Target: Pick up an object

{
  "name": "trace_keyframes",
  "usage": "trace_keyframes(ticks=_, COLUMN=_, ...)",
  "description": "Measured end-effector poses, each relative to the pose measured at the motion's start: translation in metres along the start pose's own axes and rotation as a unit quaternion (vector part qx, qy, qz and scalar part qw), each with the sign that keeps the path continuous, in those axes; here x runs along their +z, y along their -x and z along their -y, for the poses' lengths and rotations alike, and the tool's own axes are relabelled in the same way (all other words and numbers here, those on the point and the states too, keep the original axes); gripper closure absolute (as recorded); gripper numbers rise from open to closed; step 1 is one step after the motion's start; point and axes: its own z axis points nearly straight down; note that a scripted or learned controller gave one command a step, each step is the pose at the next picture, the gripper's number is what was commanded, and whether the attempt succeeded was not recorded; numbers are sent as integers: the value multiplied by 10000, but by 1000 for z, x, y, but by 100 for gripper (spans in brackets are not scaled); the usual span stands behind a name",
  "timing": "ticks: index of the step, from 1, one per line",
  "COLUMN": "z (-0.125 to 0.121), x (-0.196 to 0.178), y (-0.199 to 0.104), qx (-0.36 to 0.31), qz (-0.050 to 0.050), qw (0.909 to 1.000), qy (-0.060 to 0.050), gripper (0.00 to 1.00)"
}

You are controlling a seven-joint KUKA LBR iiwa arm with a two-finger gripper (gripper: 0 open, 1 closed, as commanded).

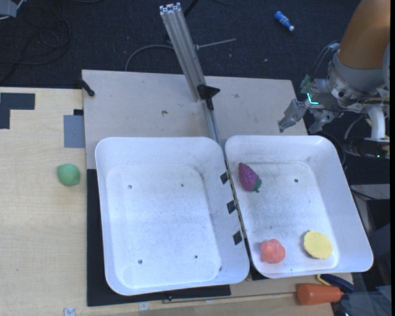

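so the gripper (295, 116) hangs up high, above the far rim of the right bin (329, 151), and i cannot tell how it is set. nothing is in it that i can see.

the things to pick are all down in the right bin. a purple toy (249, 176) lies near the wall next to the left bin (112, 157). a red-orange lump (272, 251) and a yellow round thing (317, 244) sit near the front edge, a little apart from each other.

what could go wrong? the purple toy is close to the bin wall, so the gripper might bump the wall and miss. the two front things look round and flat, so they might slip away or roll when touched. they are also near each other, so a grab for one might push the other.

a green ball (68, 174) sits out on the desk (26, 196), well away from the bins.
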Motion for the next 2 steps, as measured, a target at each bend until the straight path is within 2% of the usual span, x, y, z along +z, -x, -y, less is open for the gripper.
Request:
trace_keyframes(ticks=1, z=0, x=0, y=0, qx=0, qz=0, qw=10000, qy=0, gripper=0)
trace_keyframes(ticks=2, z=-2, x=63, y=-1, qx=-2, qz=-3, qw=10000, qy=-27, gripper=0)
